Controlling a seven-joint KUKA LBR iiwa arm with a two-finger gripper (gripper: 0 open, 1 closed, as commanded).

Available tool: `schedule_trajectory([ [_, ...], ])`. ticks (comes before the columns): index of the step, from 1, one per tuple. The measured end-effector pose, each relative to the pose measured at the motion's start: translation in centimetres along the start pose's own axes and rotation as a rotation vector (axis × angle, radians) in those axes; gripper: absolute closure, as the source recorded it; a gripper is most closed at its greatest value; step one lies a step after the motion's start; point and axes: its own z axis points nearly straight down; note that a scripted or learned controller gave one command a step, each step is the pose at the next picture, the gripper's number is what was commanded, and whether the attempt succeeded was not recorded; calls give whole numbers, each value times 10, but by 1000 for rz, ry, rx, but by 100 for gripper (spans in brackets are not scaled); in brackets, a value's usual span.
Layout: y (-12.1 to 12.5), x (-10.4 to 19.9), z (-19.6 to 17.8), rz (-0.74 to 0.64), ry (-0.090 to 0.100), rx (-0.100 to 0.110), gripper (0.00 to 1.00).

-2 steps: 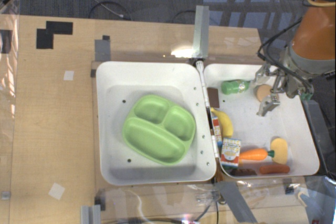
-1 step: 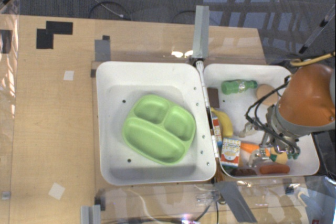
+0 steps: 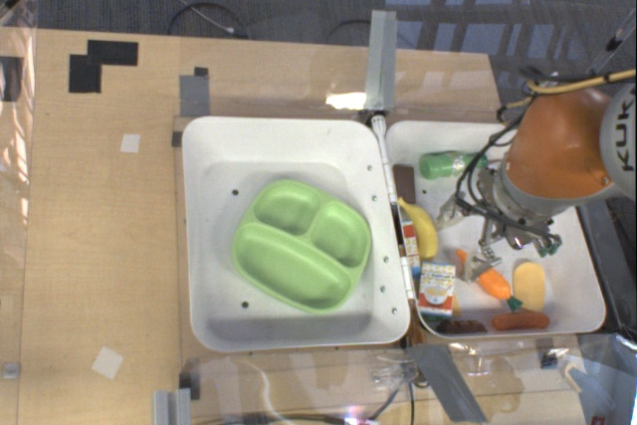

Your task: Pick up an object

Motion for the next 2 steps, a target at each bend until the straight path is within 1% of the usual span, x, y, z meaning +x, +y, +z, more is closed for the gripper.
schedule_trajectory([
  [1, 0, 50, -1, 126, -6, 2, 0],
  [2, 23, 25, -2, 80, -4, 14, 0],
])
